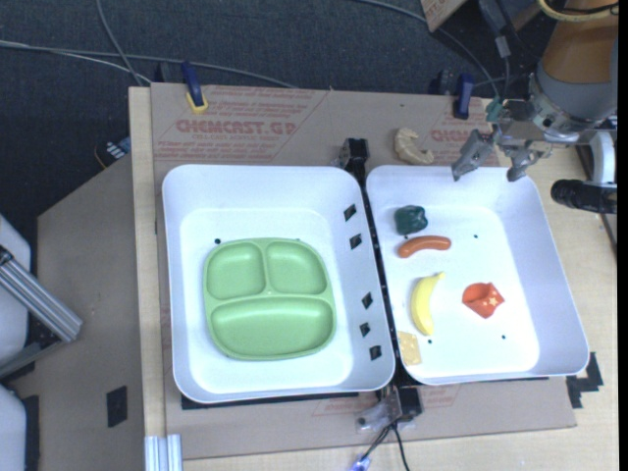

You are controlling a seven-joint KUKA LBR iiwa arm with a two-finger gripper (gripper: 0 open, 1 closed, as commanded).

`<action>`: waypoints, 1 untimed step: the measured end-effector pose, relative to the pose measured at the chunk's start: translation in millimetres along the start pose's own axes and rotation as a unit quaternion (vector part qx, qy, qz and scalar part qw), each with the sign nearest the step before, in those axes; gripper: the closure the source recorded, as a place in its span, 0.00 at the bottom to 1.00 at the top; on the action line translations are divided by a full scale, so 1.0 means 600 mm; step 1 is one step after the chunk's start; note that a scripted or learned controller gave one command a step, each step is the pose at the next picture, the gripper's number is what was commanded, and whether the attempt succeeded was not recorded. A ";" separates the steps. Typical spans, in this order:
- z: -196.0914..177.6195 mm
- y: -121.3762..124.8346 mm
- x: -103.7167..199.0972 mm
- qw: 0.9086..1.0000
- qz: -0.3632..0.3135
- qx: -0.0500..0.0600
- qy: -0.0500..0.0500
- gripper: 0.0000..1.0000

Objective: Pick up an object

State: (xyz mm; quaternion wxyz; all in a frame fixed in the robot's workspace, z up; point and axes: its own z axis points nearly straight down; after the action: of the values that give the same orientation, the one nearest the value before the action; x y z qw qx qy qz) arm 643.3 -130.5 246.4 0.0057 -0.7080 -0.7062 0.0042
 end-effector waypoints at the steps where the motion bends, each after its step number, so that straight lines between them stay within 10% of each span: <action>1: -0.013 0.004 0.000 1.000 -0.001 -0.007 -0.001 0.00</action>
State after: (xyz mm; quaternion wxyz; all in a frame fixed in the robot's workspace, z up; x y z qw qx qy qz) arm 645.7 -130.3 254.3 0.0003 -0.7071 -0.7071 0.0001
